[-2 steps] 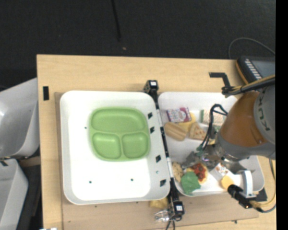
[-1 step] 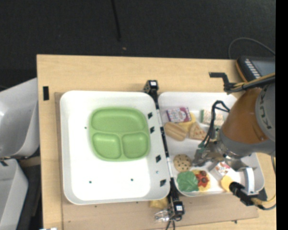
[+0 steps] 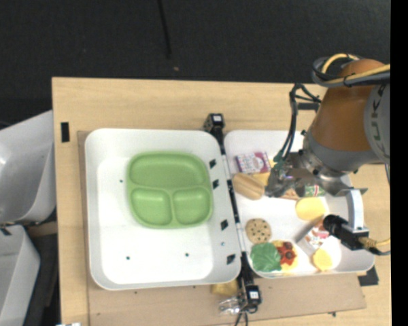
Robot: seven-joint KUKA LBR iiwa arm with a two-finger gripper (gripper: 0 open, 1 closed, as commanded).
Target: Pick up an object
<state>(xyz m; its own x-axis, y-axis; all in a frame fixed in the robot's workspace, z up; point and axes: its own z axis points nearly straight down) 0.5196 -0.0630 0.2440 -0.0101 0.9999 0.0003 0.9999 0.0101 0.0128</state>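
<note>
Over the right bin: the gripper (image 3: 283, 182) sits low among the toy food, at the bin's middle, just right of the divider side.
Gripper state: cannot tell — the dark wrist hardware covers its tip from above, so nothing can be said about any object in its grasp.
Nearest object: a tan bread-like roll (image 3: 249, 186) lies just left of the gripper, touching or nearly touching it.
Above it: a small purple-and-white packet (image 3: 251, 161) rests near the bin's far edge.
Right of it: a yellow lemon-shaped piece (image 3: 311, 208) lies just beside the gripper body, with a bit of green at its upper edge.
Lower row: a round cookie (image 3: 258, 231) with dark chips; below it a green leafy piece (image 3: 264, 257) touching a red-and-yellow item (image 3: 285, 253); further right a small red-and-white packet (image 3: 317, 236) and a pale yellow piece (image 3: 322, 259).
Arm: the arm (image 3: 347, 124) reaches in from the right — orange band wide above the grey wrist, cables looped at its top.
Right bin: the right bin (image 3: 340, 272) holds all the loose objects.
Left bin: the left bin (image 3: 115, 263) holds a green divided plate (image 3: 170, 189) with three compartments, well apart from the gripper.
Bench: the wooden bench (image 3: 156, 100) bears both bins side by side.
</note>
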